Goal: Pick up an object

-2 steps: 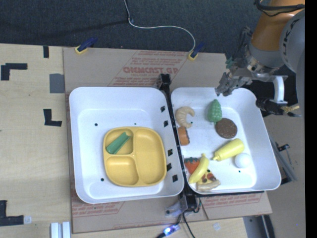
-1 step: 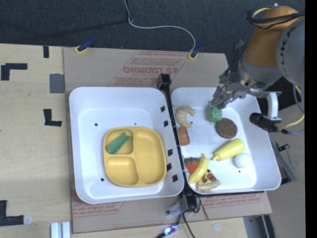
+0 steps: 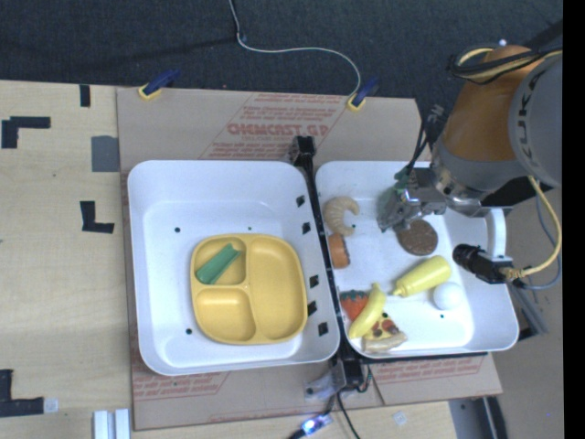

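Two white bins sit side by side on your desk, and your claw (image 3: 395, 210) hangs low in the right bin (image 3: 484, 332); whether it is released or clenched, you cannot tell. Just right of the claw lies a brown disc (image 3: 418, 238), to its left a croissant (image 3: 342, 210), and nearer the camera a yellow bottle (image 3: 421, 276), a white ball (image 3: 446, 295) and a banana (image 3: 367, 315). Far left of the claw, the left bin (image 3: 160, 199) holds a yellow tray (image 3: 265, 291) with a green piece (image 3: 218, 264) in one compartment.
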